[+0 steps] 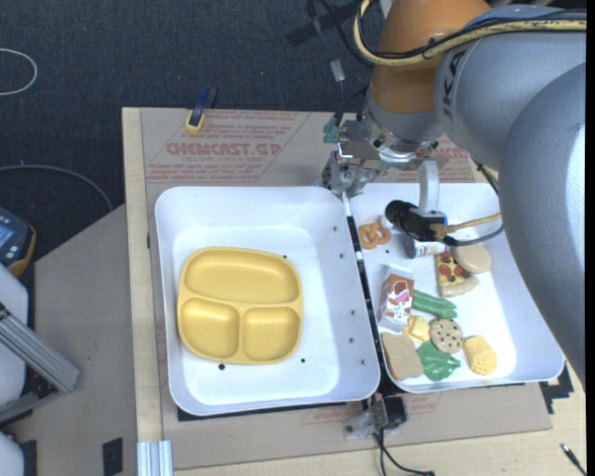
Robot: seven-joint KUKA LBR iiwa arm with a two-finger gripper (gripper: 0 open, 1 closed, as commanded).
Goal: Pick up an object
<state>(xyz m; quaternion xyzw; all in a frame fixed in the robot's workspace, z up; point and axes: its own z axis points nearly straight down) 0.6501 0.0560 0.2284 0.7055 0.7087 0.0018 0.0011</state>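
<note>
Pretzel (375,234) lies just below pincer (346,175), untouched.

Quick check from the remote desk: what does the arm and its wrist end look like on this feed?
The arm is bulky, rounded and smooth grey, with a glossy orange band above the wrist. Below the band sits a metallic wrist section with small fittings, one of them green. Dark and yellow cables loop around the orange band. The pincer is small, grey and metallic.
</note>
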